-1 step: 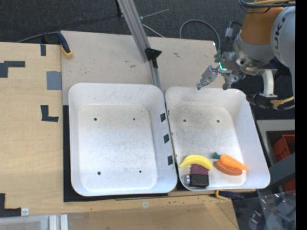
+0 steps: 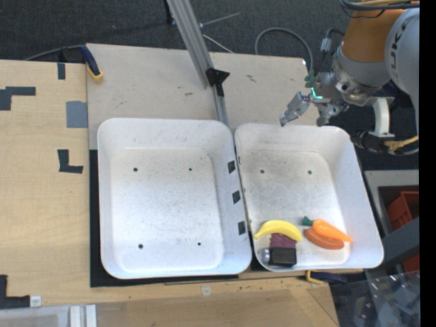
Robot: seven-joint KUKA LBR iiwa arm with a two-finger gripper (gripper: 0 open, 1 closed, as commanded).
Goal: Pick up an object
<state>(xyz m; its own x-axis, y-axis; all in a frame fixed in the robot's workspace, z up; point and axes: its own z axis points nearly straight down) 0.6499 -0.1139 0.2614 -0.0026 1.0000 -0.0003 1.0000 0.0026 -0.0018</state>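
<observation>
The gripper [image 2: 308, 110] hung with its two fingers spread and nothing between them, poised over the far rim of the right-hand bin [image 2: 354, 157], the arm's orange band [image 2: 378, 16] above it at the upper right. No pick had begun; the likely step was to choose a target and descend. To do that well, the arm would have needed to travel toward the near end of that bin and come down on something with room around it — the carrot [image 2: 327, 236] looked the best bet, since it lay a little apart from the rest.

All the candidates sat crowded in the right bin's near corner: a yellow banana [image 2: 278, 229] curved over a dark purple piece [image 2: 279, 240], with a small black block [image 2: 283, 255] just below, the three touching or nearly so, close to the wall. A grasp there risked fingers striking the rim or nudging a neighbour.

The left-hand bin [image 2: 109, 182] held only dark specks and four small holes — nothing to pick.
</observation>
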